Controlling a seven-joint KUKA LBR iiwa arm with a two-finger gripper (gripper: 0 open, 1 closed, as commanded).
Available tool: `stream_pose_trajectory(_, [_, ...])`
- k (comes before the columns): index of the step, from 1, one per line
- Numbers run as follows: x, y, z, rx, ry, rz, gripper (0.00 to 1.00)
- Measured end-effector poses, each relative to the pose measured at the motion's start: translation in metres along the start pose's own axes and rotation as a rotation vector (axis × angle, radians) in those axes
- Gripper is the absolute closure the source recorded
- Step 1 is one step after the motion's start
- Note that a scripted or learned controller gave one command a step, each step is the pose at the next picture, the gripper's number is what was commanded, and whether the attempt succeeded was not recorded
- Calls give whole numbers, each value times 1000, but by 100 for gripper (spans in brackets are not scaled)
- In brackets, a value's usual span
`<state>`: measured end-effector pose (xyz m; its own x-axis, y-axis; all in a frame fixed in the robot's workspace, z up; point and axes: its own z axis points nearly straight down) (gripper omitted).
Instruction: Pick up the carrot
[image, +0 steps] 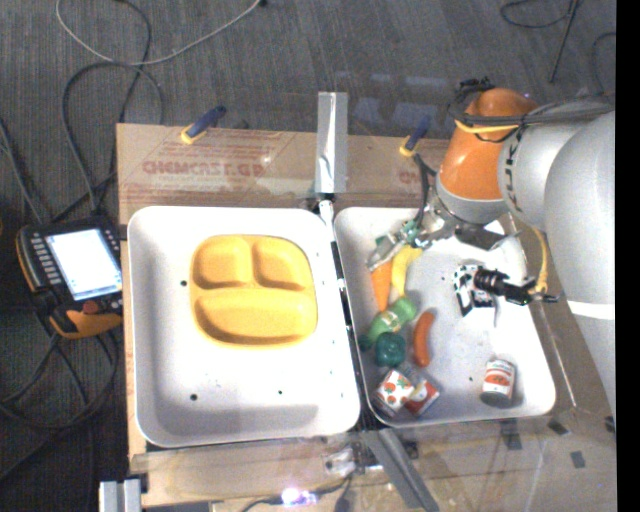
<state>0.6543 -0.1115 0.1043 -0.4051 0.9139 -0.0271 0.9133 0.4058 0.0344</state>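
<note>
The carrot (381, 285) is a short orange taper lying along the left wall of the right bin (520, 400), its thick end toward the back. A yellow banana (403, 268) lies against its right side. My gripper (406, 236) hangs low over the back of that bin, just beyond the carrot's thick end and the banana's tip. Nothing can be seen held in it.
Close in front of the carrot are a light green piece (394, 317) and a dark green one (390, 349). A red-orange sausage shape (424, 337), a printed carton (405, 392) and a small can (497, 380) lie nearer. The left bin (160, 400) holds a yellow divided tray (255, 290).
</note>
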Motion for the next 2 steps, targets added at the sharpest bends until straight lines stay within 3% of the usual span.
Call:
stream_pose_trajectory(1, [13,-16,-1,-4,-5,-109,0])
stream_pose_trajectory(2, [1,10,5,30,28,-121,0])
